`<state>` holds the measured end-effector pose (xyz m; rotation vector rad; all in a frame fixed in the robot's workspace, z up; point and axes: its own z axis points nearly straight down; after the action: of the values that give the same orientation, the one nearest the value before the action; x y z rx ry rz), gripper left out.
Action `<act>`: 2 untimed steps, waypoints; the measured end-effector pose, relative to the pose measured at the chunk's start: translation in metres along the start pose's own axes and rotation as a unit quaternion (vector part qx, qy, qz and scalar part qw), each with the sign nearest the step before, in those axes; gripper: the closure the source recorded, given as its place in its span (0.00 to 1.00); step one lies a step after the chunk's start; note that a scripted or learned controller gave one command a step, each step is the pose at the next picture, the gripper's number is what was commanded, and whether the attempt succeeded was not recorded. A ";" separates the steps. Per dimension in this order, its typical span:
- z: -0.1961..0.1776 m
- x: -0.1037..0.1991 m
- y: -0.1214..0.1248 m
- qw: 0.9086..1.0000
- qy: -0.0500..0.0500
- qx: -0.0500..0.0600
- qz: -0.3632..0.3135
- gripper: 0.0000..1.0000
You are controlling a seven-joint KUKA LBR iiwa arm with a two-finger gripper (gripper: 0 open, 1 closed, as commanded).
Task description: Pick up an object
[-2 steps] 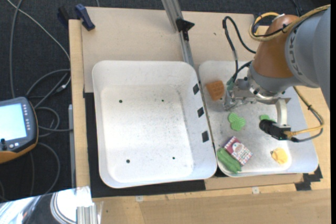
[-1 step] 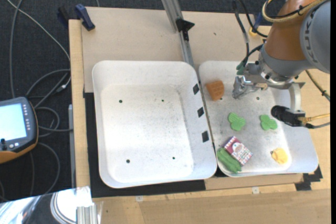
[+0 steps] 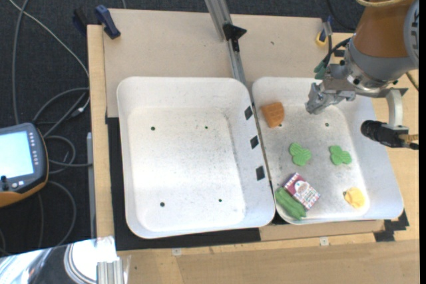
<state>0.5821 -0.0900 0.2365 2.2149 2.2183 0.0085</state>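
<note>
Gripper [image 3: 318,103] poised above the right bin [image 3: 379,176].
Its finger state cannot be told; an orange block [image 3: 273,114] is seen nearby.

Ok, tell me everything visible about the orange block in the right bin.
The orange block is a small, roughly cubic piece, matte and spongy-looking, with slightly rounded edges. It sits on the floor of the right bin near its upper-left corner, close to the wall shared with the left bin. Nothing touches it; the claw is off to its right, apart.

Bright, even overhead light, soft faint shadows, mild overall softness, no glare.
</note>
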 end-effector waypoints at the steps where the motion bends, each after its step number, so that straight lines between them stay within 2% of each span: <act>1: -0.014 0.000 0.001 1.000 0.001 0.003 0.000 1.00; 2: -0.020 0.049 0.014 1.000 0.001 0.003 -0.003 1.00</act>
<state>0.5963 -0.0408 0.2569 2.2137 2.2282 0.0049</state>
